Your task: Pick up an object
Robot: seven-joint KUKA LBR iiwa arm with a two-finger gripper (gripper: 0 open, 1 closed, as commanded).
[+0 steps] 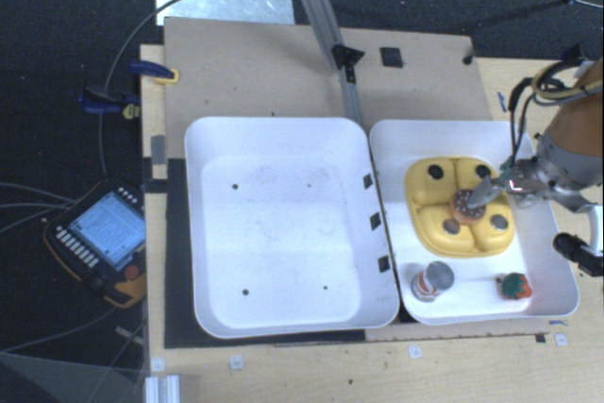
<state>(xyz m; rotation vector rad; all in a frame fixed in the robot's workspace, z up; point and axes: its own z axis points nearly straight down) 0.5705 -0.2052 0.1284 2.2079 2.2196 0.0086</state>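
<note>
While the arm (571, 142) is reaching in from the right, its gripper (469, 201) is sitting low over the yellow four-lobed block (444, 226) in the right bin (557, 293), finger state impossible to tell, small can (432, 279) and orange-green toy (513, 286) lying nearby

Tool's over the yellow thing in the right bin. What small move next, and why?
Probably lower the tool slightly and close. It sits at the middle of the yellow object, nothing visibly held. The small can and the orange-green item lie nearer the front wall, apart from it.
</note>
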